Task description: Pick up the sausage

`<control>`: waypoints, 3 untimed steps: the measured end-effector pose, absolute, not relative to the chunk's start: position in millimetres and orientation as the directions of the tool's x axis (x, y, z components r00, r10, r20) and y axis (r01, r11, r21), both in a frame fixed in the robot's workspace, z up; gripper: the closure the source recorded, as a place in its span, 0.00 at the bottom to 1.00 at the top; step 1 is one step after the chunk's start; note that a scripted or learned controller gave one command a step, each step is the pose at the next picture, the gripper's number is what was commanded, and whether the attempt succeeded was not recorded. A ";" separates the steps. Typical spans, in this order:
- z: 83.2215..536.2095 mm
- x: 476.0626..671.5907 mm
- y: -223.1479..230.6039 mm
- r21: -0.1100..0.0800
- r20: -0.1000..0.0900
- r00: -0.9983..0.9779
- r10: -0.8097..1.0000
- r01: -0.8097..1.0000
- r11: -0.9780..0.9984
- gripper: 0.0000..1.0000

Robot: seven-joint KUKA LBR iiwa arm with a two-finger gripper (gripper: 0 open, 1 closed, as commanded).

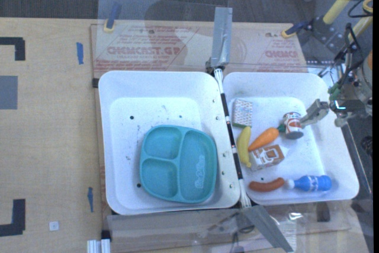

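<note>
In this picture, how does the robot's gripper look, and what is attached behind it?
The gripper is small and pale grey, with slim metallic fingers. Behind it sits a darker grey wrist block showing a small teal-green light. Thin black cables loop above that block.

Even, bright overhead light; the white bins (112,98) glare slightly, shadows stay soft, and the whole frame looks mildly blurred.
</note>
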State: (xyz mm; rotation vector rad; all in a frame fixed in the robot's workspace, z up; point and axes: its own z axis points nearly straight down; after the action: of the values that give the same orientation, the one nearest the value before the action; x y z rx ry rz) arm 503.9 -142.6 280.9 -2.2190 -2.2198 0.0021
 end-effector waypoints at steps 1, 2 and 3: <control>120.3 487.2 -126.0 0.023 -0.004 -0.063 0.998 0.998 0.063 0.00; 109.7 491.8 -107.7 0.045 -0.019 -0.071 0.997 0.996 0.072 0.00; 127.0 479.8 -131.2 0.003 -0.003 -0.329 0.944 0.944 0.329 0.00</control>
State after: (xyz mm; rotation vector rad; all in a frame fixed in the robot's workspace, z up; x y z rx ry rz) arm 479.8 -131.2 127.0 -1.8228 -2.5643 -0.0009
